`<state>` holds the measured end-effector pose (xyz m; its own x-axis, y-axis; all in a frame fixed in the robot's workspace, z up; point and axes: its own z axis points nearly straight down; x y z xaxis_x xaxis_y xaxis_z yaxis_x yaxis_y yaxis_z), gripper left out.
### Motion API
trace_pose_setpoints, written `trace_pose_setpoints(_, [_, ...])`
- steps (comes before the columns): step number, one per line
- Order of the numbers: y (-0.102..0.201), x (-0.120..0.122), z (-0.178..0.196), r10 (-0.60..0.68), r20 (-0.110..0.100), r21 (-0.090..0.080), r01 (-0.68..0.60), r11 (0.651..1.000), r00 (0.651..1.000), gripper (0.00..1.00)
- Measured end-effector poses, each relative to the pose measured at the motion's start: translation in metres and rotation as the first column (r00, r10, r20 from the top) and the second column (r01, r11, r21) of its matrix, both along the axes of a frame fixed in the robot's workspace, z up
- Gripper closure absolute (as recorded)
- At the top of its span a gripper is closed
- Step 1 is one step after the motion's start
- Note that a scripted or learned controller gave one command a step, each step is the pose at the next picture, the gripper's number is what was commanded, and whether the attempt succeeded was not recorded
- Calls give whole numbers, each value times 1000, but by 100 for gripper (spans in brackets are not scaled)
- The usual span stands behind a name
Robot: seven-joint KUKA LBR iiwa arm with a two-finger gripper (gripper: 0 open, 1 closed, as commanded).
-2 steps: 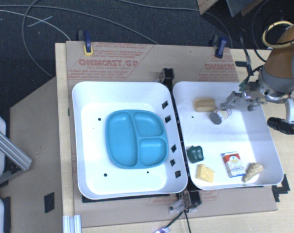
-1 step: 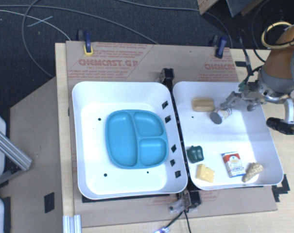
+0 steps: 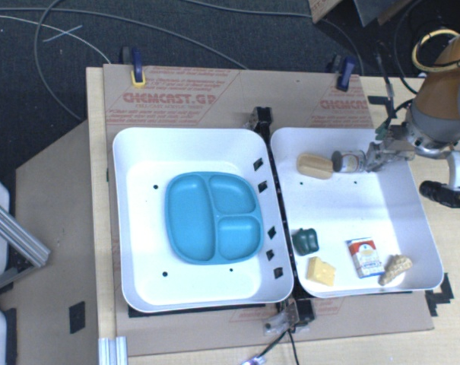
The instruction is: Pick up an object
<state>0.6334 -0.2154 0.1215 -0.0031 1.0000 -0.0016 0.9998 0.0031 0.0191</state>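
The task looked barely begun. The arm [image 3: 435, 101] reached in from the right over the right bin [image 3: 412, 204], and its gripper [image 3: 350, 161] sat low near the bin's far side, pointing left toward a tan, rounded block [image 3: 315, 166], something like a small bread roll or bar of soap. The gripper's tip lay just beside the block's right end, perhaps touching it, but nothing showed between the jaws, so no object could be called held. Whether the jaws stood apart or together could not be told from this slanted view; the tip was small and dark against the white.

As a judgement, the tan block was the likely target, being nearest the gripper. It lay flat on the bin floor, long side running left to right, pale and smooth, near the divider between the two bins. What remained was the whole grasp: getting the jaws around the block, closing, and lifting it clear.

The other things in the right bin lay well apart from the gripper, along the near edge: a small dark green piece [image 3: 306, 240], a yellow wedge [image 3: 321, 271] like cheese, a little red and white box [image 3: 363, 257], and a knobbly beige lump [image 3: 397, 268]. The left bin [image 3: 138, 204] carried a blue divided plate [image 3: 214, 217]. Both bins rested on the table [image 3: 100, 128].
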Motion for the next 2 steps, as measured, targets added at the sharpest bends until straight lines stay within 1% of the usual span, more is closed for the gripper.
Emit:
trace_pose_setpoints(1, [5, 11, 54, -1, -13, 0, 1, 1000, 1000, 100])
trace_pose_setpoints(2, [4, 9, 100, -2, -13, 0, 2, 1000, 1000, 100])
